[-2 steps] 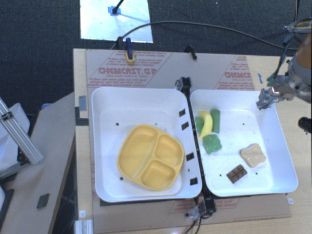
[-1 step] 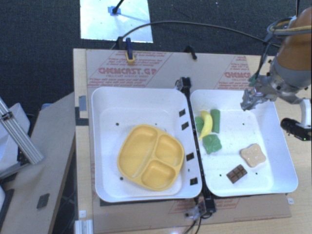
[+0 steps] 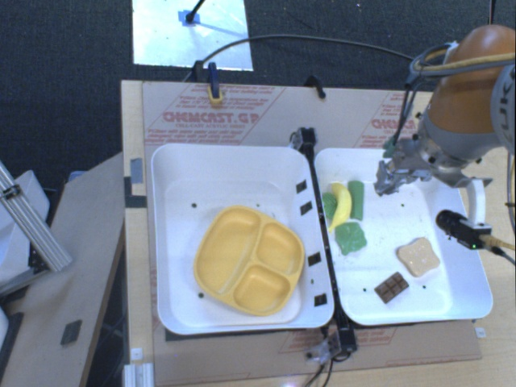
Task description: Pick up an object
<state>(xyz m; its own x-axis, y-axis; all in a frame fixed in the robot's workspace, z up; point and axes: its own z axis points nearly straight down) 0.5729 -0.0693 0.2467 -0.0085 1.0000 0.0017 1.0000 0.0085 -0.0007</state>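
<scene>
I see my gripper (image 3: 390,181) over the right bin (image 3: 476,301), just right of the banana (image 3: 343,202); nothing sits between its fingers, though I cannot tell how far apart they stand.

left bin (image 3: 173,216): white, shallow, holds one item
tray (image 3: 249,260): yellow, three compartments, lies flat in left bin toward its lower right
right bin (image 3: 468,297): white, just beside left bin
divider (image 3: 321,240): black clips along the seam between the bins
bench board (image 3: 242,115): tan, red CHEMCAST print, under both bins
clamp (image 3: 213,83): blue and yellow, at board's far edge
metal plate (image 3: 189,22): shiny, on dark floor behind the bench
aluminium rail (image 3: 28,220): slanted, far left
</scene>
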